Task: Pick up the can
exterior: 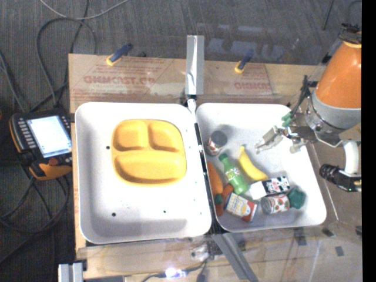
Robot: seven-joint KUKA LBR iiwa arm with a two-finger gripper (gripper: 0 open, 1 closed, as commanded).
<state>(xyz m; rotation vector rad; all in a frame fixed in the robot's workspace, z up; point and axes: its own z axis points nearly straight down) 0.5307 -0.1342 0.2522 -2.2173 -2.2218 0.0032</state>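
Observation:
A can (275, 204) with a red and white label lies on its side near the front of the right bin (305, 163), between a white carton and a dark green object. A small grey-topped tin (218, 138) stands upright at the bin's back left. My gripper (267, 140) hangs over the bin's back middle, to the right of the grey tin and well behind the lying can. Its fingers point left and stand open with nothing between them.
The right bin also holds a banana (251, 165), a green bottle (234, 174), an orange carrot (215, 181), a juice box (240, 207) and a white carton (271, 186). A yellow divided plate (150, 151) lies in the left bin. A handheld pendant (44, 137) sits off the bench's left.

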